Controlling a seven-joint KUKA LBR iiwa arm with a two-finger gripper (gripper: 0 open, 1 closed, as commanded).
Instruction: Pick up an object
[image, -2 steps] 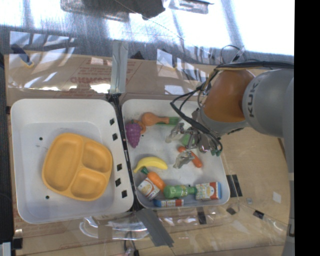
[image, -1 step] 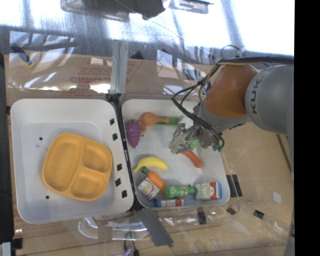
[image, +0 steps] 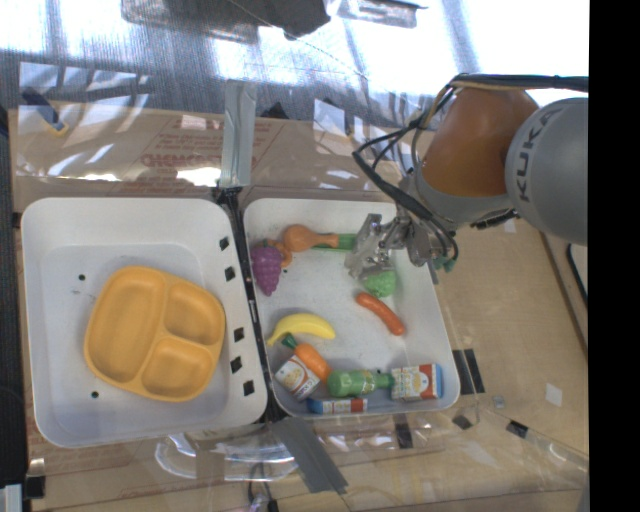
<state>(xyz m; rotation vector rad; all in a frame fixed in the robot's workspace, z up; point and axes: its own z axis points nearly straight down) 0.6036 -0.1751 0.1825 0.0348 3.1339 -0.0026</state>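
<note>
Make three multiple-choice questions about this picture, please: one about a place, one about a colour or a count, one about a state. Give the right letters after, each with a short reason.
1. Where is the yellow divided tray?
A. In the left bin
B. In the right bin
C. On the bench outside both bins

2. What colour is the banana?
A. Green
B. Yellow
C. Purple

3. How does the tray lie?
A. Leaning on the bin wall
B. Turned upside down
C. Flat, with its compartments facing up

Answers:
1 A: the tray rests on the floor of the left bin, while the toys lie in the right bin.
2 B: the banana is yellow; the purple thing nearby is the grapes.
3 C: its three hollow compartments are open to the camera.

The tool is low over the right bin, above a green toy.
</note>
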